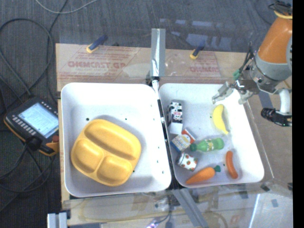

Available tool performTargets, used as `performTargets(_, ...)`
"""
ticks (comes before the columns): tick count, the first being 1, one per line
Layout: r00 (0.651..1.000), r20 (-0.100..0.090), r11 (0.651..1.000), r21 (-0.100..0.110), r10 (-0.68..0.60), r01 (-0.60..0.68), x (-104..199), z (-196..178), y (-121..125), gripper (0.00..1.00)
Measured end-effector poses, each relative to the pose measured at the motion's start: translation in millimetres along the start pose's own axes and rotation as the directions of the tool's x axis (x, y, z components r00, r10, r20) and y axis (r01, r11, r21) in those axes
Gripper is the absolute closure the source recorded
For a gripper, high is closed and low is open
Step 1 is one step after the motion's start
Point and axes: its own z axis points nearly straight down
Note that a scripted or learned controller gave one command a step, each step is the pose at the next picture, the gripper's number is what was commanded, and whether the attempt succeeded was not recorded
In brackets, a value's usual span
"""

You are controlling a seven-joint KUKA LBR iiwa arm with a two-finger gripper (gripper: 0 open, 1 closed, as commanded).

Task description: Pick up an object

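**Jaws above far end of banana**

I find the gripper [232,92] with jaws released, grasping nothing, over the right bin [256,172] at its far right. The banana [219,119] lies just nearer, its long axis running near to far.

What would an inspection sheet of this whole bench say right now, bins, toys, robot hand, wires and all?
Surface: two white bins, left bin and right bin, side by side.
Job's things: right bin holds banana, green bottle, carrot, sausage, three small cartons.
Clutter: yellow divided tray in left bin.
Grippers: gripper open, above right bin's far corner, holding nothing.
Cables: black and white cables on floor.
Surroundings: handheld controller left of bench; carpet.
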Motion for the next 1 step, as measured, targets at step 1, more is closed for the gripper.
performTargets(1, 0.997, -0.003, 0.997, -0.005, 0.077, -0.077, -14.7, 118.4, -2.8, 0.00)
